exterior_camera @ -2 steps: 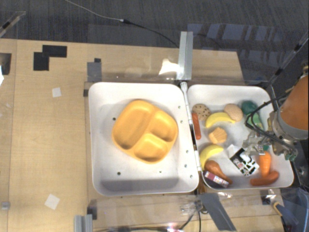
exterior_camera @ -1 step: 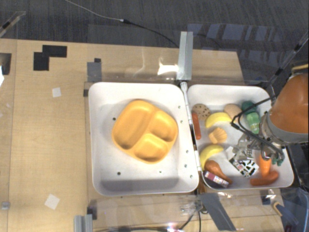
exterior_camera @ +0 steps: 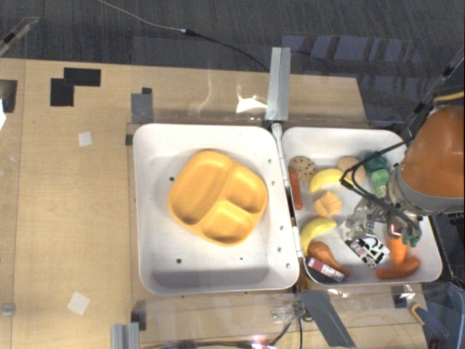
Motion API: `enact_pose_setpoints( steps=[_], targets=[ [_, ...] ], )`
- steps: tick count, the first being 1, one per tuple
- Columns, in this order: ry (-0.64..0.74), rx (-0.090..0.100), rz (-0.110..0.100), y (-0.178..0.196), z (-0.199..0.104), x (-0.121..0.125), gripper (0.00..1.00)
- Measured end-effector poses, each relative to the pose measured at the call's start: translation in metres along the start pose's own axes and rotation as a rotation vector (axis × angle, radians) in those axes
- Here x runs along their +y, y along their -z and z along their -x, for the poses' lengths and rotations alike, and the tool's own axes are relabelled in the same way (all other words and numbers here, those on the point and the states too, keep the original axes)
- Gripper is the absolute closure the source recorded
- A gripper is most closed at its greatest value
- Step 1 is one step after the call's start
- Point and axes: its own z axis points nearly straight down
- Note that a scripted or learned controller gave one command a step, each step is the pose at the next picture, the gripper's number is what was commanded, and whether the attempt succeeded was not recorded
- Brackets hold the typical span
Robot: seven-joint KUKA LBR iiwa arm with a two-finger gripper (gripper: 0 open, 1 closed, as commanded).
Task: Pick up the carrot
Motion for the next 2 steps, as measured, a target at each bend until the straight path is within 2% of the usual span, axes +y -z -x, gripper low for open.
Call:
enact_pose_setpoints(
  steps=[1, 2],
  targets=[
    [-0.01, -0.002, -0.002, 0.043, 0.007, -0.033, 1.0],
    [-0.004, -0.01, -0.001, 0.054, 0.01, -0.031, 1.0]
  ],
)
